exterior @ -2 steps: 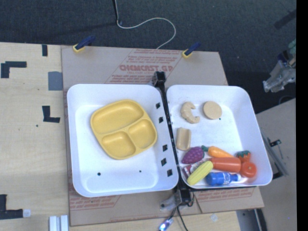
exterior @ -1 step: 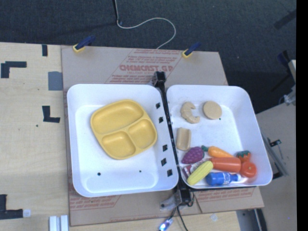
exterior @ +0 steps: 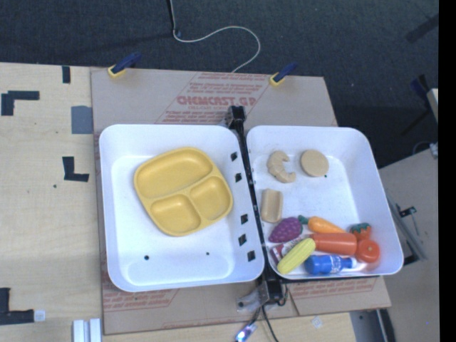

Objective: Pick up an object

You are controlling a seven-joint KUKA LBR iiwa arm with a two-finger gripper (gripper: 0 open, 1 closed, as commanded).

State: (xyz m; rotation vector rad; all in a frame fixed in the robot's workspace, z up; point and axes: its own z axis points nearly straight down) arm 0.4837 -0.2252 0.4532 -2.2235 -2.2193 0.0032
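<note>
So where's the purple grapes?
The grapes lie in the right bin, near its front left, just above the corn and left of the carrot.

Even, soft overhead light; the two white bins (exterior: 114,191) look bright, nearly washed out, with faint shadows. The upper frame's dark floor (exterior: 85,20) is dim. Slightly soft focus throughout, perhaps from low resolution.
</note>
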